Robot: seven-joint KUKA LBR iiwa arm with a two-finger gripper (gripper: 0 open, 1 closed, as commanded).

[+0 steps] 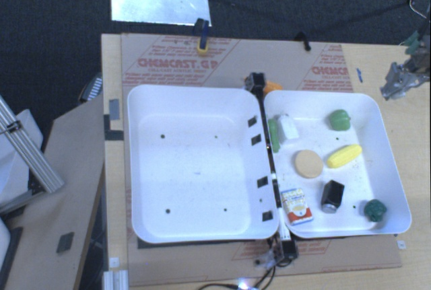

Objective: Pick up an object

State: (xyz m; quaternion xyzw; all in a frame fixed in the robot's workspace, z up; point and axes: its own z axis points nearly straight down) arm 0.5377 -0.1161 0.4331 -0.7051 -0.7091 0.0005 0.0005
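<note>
- The objects to pick from lie in the right-hand white bin (pixel 387 147): a green pepper (pixel 340 120), a yellow corn cob (pixel 344 156), a round tan disc (pixel 308 164), a small black can (pixel 332 196), a dark green broccoli piece (pixel 375 209), a red-and-white carton (pixel 296 206) and a white and green item (pixel 281 130) by the divider.
- The gripper (pixel 403 80) sits outside that bin, up and to the right of its far corner; whether it is spread or closed cannot be told, and nothing is seen in it.
- The pepper is the object nearest the gripper; the rest lie farther below and to its left.
- The left bin (pixel 145 167) lies well beyond them.
- Judged step: approach not yet begun. The next move calls for travelling over the bin, then descending on one object.
</note>
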